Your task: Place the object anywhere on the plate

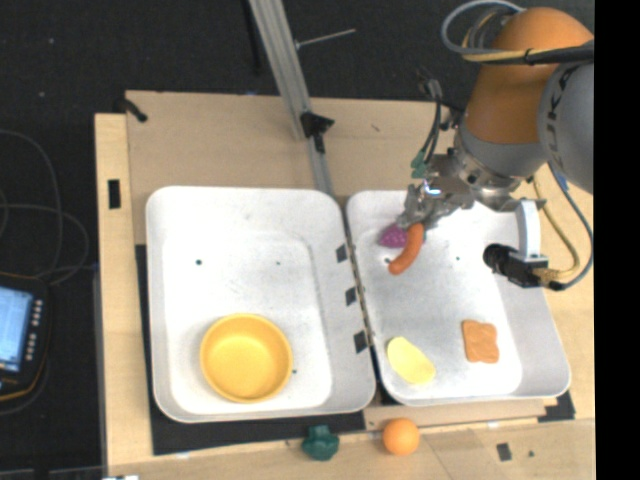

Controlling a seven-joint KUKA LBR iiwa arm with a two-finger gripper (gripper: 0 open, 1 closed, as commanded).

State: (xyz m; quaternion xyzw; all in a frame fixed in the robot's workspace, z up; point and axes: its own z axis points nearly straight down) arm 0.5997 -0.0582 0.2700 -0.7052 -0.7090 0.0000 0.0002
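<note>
Hanging over the right bin (530, 368), the arm (520, 78) carries its claw (418, 216) near that bin's upper left corner, and an orange carrot (405, 255) dangles from the tips, so the claw looks clenched on its top end. A purple piece (392, 236) sits just beside the carrot; whether it is pinched too, I cannot tell. The yellow plate (246, 356) lies well apart, low in the left bin (200, 218). The grip looks thin: a swing across the divider could shake the carrot loose, or drop it short of the plate. The worktop (220, 138) is tan board on dark floor. A yellow slice (410, 360) and an orange block (481, 341) rest in the right bin; an orange ball (400, 436) and a green bit (320, 443) lie outside.
</note>
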